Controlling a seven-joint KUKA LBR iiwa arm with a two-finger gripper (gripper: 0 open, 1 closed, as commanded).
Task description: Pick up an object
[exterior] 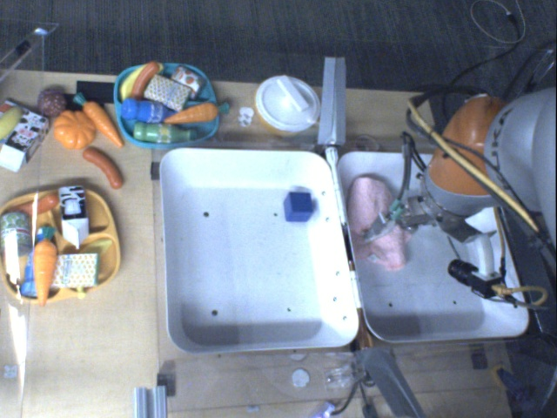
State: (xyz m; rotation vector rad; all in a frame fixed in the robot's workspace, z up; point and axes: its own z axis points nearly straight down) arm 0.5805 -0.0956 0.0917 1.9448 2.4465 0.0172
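Pink soft object (pixel 376 220) — a lumpy, pale pink thing — lies in the right bin (pixel 435 320), near that bin's left wall and toward its far half. The gripper (pixel 389 222) sits directly over the object's right side, its thin metal fingers (pixel 383 226) pointing left and touching or nearly touching the pink surface. Whether the fingers are spread or closed on the object cannot be told from this angle; no part of the object is clearly seen between them.

The arm (pixel 487 164) comes in from the right, its orange band above the wrist hanging over the right bin's far right corner, with cables looping beside it.

In the left bin (pixel 244 320) a small blue cube (pixel 299 205) rests alone in the far right part, well apart from the pink object and separated from it by the walls between the two bins.

On the bench beyond the bins stand a blue bowl (pixel 165 104) full of toy food and a white lidded container (pixel 287 103). Left of the bins lie a toy pumpkin (pixel 73 129), a toy sausage (pixel 104 166) and a yellow tray (pixel 57 244) of more toy food.
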